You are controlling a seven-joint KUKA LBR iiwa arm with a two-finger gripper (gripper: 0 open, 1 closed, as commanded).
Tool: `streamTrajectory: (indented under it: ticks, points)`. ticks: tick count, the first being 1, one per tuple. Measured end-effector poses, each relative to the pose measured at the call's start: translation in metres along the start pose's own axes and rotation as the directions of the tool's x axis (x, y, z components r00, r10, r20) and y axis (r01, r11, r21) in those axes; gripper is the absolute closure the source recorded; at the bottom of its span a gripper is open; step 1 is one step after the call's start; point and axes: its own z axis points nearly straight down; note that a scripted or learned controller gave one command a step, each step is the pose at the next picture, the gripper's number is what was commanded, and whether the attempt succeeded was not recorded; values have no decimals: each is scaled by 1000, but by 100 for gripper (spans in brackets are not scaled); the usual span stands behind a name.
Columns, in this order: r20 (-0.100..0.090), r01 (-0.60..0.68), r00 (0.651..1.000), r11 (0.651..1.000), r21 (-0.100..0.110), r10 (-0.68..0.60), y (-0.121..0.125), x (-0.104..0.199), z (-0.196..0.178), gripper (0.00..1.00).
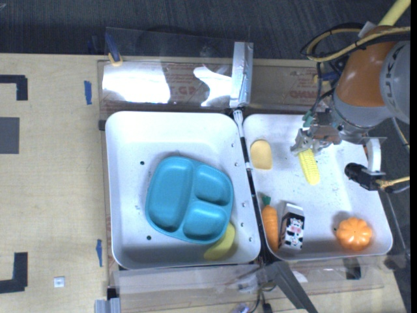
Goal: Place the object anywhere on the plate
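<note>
One object, the corn cob [309, 166], is the likely target: yellow, ridged, elongated, lying tilted in the right bin [326, 243] directly beneath the pincer [311, 142]. Step in hand: the pick. Pincer opening cannot be determined; no grasp is confirmed. Next move requires a secure closure, a lift, then travel to the blue sectioned plate [189, 199], well apart in the adjoining bin.

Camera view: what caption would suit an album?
Gripper over toy corn in the right bin; blue plate waits left.
</note>
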Motion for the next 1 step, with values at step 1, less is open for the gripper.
streamTrajectory:
  ticks: [1]
  points:
    - [0, 0, 1000, 1000, 0, 0, 0, 0, 0, 0]
